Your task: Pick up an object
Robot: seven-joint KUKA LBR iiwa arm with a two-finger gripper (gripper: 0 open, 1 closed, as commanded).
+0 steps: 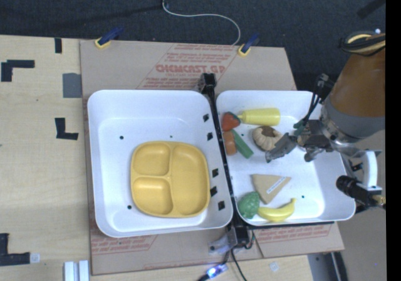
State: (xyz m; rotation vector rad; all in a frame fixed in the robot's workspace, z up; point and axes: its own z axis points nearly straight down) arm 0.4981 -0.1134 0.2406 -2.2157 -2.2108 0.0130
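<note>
The right bin (313,101) holds several toy foods. A yellow bottle (258,115) lies at the back, with a red piece (230,121) to its left. Below these are an orange piece (230,143), a green stick (244,148) and a beige-brown lump (265,137). Nearer the front lie a tan wedge (269,185), a green broccoli-like piece (249,204) and a yellow banana (278,211). My gripper (294,150) hangs over the middle right of this bin, just right of the beige-brown lump. It is open, and bare white bin floor shows between its fingers (277,149).
The left bin (113,116) holds a yellow divided plate (169,179). A black divider (216,142) joins the two bins. The arm's orange band (360,88) rises over the right bin's far right side. Both bins sit on cardboard (182,63).
</note>
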